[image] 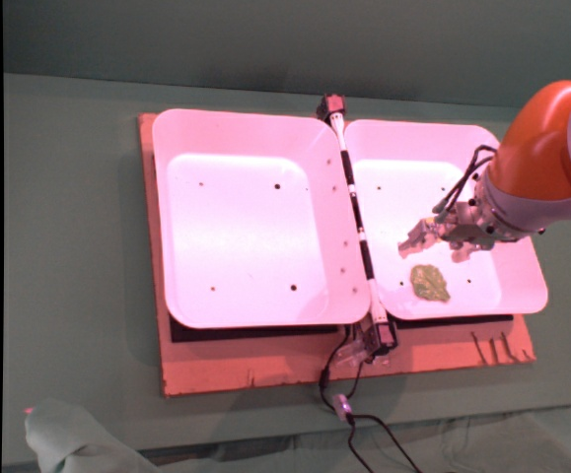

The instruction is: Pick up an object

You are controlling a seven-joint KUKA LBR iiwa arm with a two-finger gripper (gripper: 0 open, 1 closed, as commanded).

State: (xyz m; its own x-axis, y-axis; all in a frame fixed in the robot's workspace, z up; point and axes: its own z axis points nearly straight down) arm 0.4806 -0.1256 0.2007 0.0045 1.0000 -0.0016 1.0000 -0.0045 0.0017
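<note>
A small green, lumpy object point(430, 283) lies on the floor of the right white bin point(393, 185), near its front edge. My gripper point(412, 243) hangs over the right bin, just above and slightly left of the green object, reaching in from the right on the grey arm with its orange band point(541, 146). Nothing shows between the gripper and the object but a small gap.
The left white bin point(246, 215) sits beside the right one on a reddish board point(265, 363). A black-and-white rod point(356, 215) runs along the seam between the bins. Cables point(349, 412) trail off the board's front. A green cloth point(68, 441) lies at the lower left.
</note>
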